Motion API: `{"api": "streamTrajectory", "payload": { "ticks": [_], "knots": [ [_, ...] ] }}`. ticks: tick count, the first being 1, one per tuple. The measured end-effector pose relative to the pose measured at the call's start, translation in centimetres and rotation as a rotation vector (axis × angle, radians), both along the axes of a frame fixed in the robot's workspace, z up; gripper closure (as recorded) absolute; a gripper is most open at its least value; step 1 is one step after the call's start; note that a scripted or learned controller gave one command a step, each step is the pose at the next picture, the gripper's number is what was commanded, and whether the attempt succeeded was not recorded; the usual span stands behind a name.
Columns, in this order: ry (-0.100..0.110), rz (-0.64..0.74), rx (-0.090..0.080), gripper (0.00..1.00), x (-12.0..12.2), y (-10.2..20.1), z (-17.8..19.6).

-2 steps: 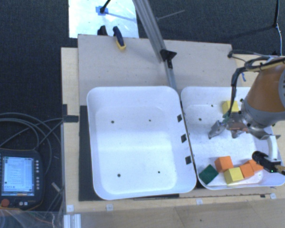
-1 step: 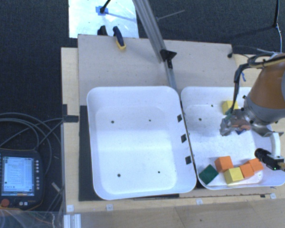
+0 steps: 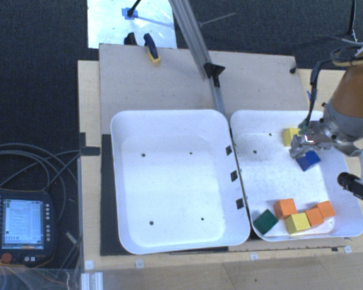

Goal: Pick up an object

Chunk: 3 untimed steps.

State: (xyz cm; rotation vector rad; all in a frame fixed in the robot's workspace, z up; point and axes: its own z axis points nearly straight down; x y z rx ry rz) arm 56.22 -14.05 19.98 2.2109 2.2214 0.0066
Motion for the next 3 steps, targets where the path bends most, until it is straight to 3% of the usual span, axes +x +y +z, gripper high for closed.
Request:
{"api": "streamTrajectory", "payload": {
  "ticks": [1,3],
  "knots": [
    [0.0,0.0,0.0,1.0,0.2,0.0,5.4],
    [0.006,0.007,0.005,1.0,-1.6,11.2,7.0]
  ]
}}
